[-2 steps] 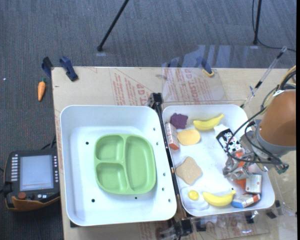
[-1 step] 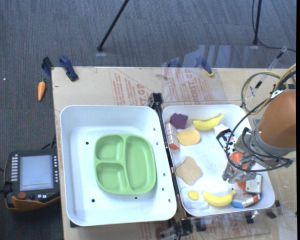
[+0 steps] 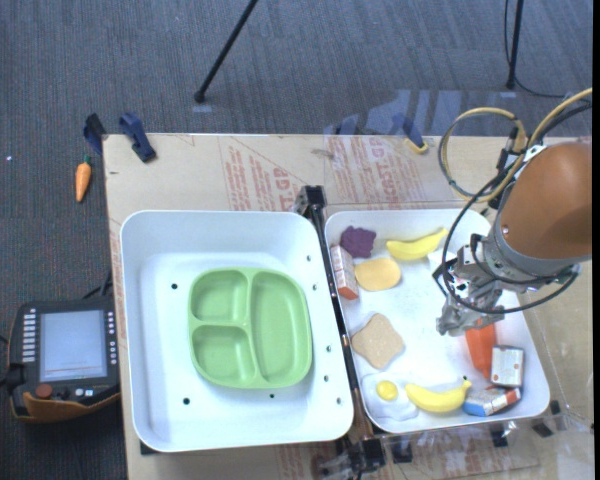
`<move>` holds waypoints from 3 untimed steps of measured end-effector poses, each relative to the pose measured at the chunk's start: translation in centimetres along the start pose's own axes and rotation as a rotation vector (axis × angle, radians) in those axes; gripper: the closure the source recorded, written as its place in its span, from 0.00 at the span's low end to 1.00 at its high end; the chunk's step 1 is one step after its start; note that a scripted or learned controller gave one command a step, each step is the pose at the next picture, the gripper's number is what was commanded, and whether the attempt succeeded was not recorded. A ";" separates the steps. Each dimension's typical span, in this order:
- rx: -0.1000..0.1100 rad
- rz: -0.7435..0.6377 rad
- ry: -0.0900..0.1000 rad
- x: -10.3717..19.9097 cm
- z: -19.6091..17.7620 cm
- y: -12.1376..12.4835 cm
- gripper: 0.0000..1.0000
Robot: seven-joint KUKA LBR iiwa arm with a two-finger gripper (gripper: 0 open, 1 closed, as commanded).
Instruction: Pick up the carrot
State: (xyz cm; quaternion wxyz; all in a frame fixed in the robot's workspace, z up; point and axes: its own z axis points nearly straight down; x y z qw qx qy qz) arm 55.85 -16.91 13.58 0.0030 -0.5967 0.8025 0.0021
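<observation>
While poised in the right bin (image 3: 536, 340), just left of and touching the carrot's far end.

Lies orange and lengthwise near the bin's right wall, that carrot (image 3: 480, 347), just beside a small carton (image 3: 507, 365), with a banana (image 3: 435, 398) nearer and to the left. Cannot tell whether the gripper (image 3: 467, 318) is spread or closed. Best to shift right, centre over the carrot, grip across its width, keep clear of the carton, then lift straight up. Ignore the toy carrot (image 3: 82, 180) on the floor, far left.

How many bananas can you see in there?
2. One banana lies at the back of the right bin, beside the purple thing. The other banana lies at the front, next to the egg. The arm may hide more.
</observation>
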 end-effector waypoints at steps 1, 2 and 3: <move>-0.004 -0.517 -0.001 5.0 -0.8 2.8 1.00; -0.004 -0.959 -0.004 3.2 -1.5 2.1 1.00; -0.004 -1.449 -0.004 2.2 -3.7 5.2 1.00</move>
